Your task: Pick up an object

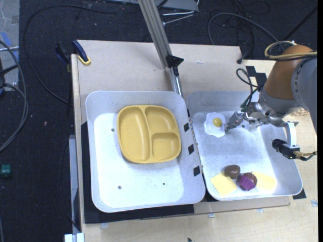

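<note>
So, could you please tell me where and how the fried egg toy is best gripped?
I'd take the fried egg by its thin white rim, coming straight down from above. It lies flat in the right bin, so only its edges offer opposing faces; the gripper sits just beside it.

The arm point(298, 87) is a thick, rounded grey tube with a broad orange band point(282, 79) bulging above the wrist. A yellowish cable loops over the top of that band, and thin black cables trail off the wrist. Below the band sits a grey wrist block of pale metal. The pincer point(233, 123) is small, slim and dark grey metal, tapering to a narrow tip. A white bracket with a black plug hangs beside the wrist.
</note>
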`<state>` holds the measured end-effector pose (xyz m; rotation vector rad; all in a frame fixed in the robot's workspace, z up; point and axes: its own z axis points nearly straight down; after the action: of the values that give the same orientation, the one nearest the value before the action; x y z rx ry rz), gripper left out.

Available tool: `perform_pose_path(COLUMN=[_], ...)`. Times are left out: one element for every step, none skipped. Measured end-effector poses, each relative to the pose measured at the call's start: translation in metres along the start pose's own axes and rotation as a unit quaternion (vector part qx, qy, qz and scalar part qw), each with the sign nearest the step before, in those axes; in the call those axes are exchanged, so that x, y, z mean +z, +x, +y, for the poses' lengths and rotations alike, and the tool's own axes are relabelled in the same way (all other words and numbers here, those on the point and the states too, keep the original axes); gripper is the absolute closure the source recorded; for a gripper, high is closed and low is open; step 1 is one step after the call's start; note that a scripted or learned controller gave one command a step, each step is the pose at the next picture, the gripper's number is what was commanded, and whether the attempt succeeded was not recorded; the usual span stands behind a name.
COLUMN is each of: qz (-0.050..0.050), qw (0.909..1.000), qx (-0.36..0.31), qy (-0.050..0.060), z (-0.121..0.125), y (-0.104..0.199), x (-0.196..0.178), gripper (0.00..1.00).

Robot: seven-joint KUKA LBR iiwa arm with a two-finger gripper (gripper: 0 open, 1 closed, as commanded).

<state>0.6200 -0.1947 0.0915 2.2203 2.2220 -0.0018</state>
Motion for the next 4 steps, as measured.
perform_pose_path(qz=[-0.001, 0.000, 0.000, 0.001], qw=[1.0000, 1.0000, 1.0000, 1.0000], qx=[0.000, -0.001, -0.001, -0.002], qy=[-0.002, -0.003, -0.003, 0.000], z=[0.001, 0.000, 0.001, -0.011], y=[0.000, 0.009, 0.009, 0.058], x=[-0.011, -0.070, -0.118, -0.117], gripper=[1.00, 1.00, 1.00, 1.00])
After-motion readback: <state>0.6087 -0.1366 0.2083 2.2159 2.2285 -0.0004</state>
